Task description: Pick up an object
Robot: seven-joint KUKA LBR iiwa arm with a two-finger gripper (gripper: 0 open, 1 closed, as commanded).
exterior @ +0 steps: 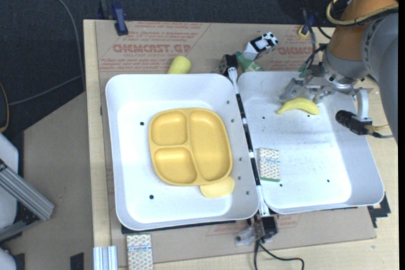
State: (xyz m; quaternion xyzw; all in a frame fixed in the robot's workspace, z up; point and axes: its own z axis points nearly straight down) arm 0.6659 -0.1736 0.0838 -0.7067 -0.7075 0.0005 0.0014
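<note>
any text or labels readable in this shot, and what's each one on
"CHEMCAST GP" in red print on the brown board under the bins, above the left bin.
More red print on the same board above the right bin: too blurred and partly hidden to read.
Small patterned packet in the right bin: printing too small to read.
Similar packet on the board's front edge: unreadable.

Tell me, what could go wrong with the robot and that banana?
1. The tool sits right at the curved yellow banana, near the right white bin's far wall; a grab there might slip off.
2. The banana could get nudged away instead of lifted.
</note>
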